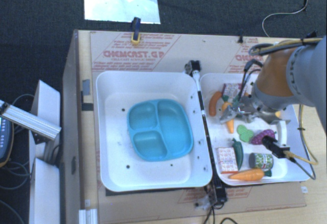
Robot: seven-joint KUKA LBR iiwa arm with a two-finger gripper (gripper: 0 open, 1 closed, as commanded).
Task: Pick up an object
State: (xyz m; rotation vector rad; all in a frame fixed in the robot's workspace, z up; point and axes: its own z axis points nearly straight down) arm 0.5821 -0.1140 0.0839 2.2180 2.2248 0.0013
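Overhead view of the bench (153,47) with two shallow white bins side by side. The arm (301,72) reaches in from the right, its gripper (236,112) lowered into the right bin (301,177) among the toy food; whether it is wide or narrow cannot be told, the metal parts being too small and cluttered to read, and no object is seen lifted clear of the bin floor. The step in hand appears to be the descent onto a candidate object — probably the small orange piece (230,126) just below the gripper or the carrot-like piece (214,103) just to its left. The next move would call for settling on one item, closing on it, and raising it clear of its crowded neighbours. Contents of the right bin: a light green piece (245,133), a purple piece (263,137), a dark green pepper-like piece (238,147), a small printed box (226,158), a labelled can (261,160) and a long carrot (247,175) at the near rim. The left bin (115,90) holds a blue three-compartment tray (159,129), whose compartments carry nothing.
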